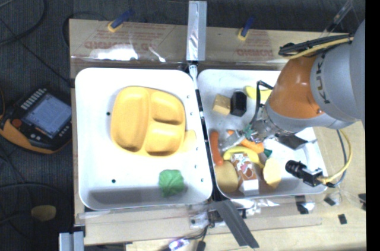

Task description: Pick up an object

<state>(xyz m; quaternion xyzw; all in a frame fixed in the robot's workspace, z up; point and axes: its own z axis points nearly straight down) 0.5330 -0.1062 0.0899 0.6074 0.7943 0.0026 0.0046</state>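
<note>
Arm (309, 86) positioned over right bin (209, 85), wrist low among cluttered objects (243, 164).
Gripper state: cannot tell. Left bin (89, 125) contains 1 yellow tray (147, 119), 1 green object (171, 182).

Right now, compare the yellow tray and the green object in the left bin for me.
The yellow tray is far larger than the green object. The tray is flat and moulded into compartments; the green object is a small crumpled lump. The tray fills the bin's middle, while the green object lies nearer the bottom edge. Both rest in the left bin, apart from each other and well away from the arm.
</note>
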